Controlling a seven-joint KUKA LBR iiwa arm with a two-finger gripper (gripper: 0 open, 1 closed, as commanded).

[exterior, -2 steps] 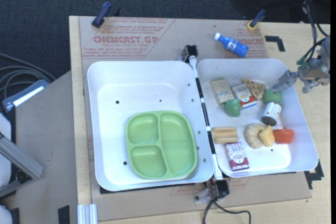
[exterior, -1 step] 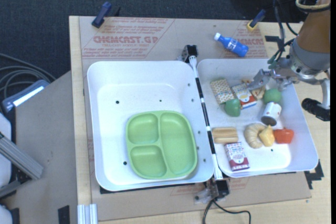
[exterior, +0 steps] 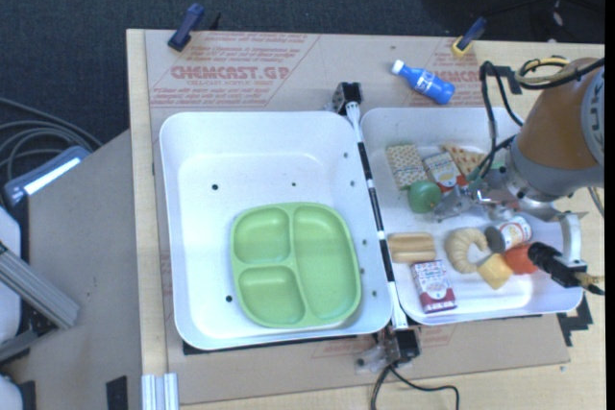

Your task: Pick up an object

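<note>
We see the gripper (exterior: 459,200) low among the food toys in the right bin (exterior: 500,307), beside the green ball (exterior: 422,197); claw state unclear, nothing lifted yet.

One fixed camera looks down at a slant on the bench (exterior: 240,72), taking in both bins (exterior: 192,206) from moderately far.
</note>
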